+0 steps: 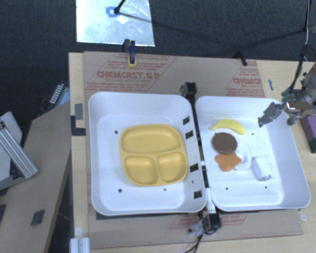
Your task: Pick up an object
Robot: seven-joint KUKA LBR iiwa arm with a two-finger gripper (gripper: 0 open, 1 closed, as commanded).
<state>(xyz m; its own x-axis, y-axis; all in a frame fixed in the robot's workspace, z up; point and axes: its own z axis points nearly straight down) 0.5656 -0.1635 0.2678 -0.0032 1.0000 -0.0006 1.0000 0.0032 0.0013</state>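
The bench carries two white bins side by side. The left bin holds a yellow divided plate near its middle. Taking that plate as the landmark, the right bin sits just to its right. Inside it, right of the plate, lie a banana, a brown round cookie, an orange piece and, farthest from the plate, a small white cylinder. The gripper hangs over that bin's far right edge with fingers spread, pinching nothing.
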